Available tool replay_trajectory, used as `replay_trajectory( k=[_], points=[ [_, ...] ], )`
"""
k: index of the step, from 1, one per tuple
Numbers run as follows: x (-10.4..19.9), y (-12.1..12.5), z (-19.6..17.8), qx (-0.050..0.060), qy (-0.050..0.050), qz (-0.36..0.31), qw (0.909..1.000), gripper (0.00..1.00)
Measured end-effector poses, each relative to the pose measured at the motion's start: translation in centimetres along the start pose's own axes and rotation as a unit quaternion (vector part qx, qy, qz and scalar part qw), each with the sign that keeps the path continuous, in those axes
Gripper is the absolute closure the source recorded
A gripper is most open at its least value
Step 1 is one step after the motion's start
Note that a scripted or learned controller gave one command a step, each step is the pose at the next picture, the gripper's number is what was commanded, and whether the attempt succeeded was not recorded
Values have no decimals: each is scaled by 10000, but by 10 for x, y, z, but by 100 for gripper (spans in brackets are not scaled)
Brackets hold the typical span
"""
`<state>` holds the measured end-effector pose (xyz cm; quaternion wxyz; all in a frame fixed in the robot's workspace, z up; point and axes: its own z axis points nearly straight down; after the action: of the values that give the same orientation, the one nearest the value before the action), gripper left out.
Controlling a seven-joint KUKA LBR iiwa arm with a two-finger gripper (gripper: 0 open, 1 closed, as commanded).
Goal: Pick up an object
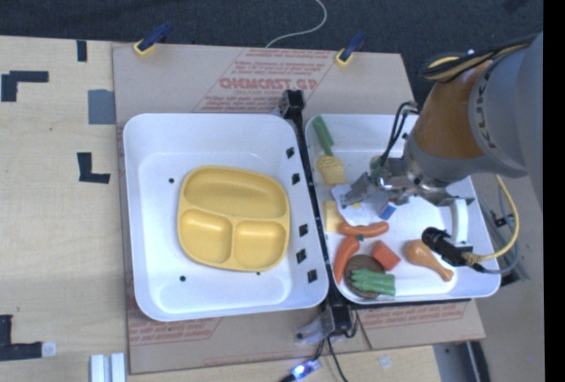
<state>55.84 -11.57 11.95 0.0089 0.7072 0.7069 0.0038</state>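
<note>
Grey arm bent, claw low.

One fixed camera above the bench, looking down at a slant, both white bins in frame

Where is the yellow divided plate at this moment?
The yellow divided plate lies in the middle of the left bin, on the camera view's left side, across the divider from the right bin's toy food.

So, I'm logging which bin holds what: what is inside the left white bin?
The left white bin holds one thing: a yellow plastic divided tray with three compartments, lying flat. Whatever is beneath the tray is covered.
</note>
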Motion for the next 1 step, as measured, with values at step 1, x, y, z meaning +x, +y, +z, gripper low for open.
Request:
replay_trajectory(
  k=[1],
  points=[
    [0, 1, -9, -21, -6, -4, 10000, 100]
  ],
)
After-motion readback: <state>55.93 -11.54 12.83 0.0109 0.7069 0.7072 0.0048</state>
